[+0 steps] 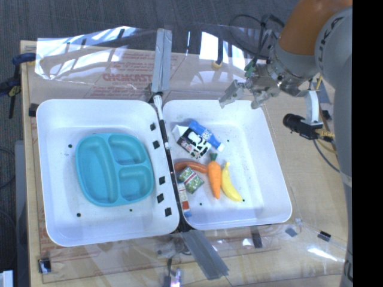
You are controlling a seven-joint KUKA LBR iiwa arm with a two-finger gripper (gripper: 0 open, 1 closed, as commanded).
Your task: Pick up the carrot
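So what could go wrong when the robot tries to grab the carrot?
1. The carrot lies squeezed between the banana and a small green box, so the gripper might pinch or knock a neighbour instead.
2. The gripper is up by the right bin's far edge, away from the carrot, so it could come down a bit off target.
3. The carrot is smooth and tapered, so it might slip out.

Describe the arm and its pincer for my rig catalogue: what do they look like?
The arm is grey with rounded casings and an orange band above the wrist. Black cables loop near the wrist. The pincer is a small metallic-grey unit with two thin fingers.
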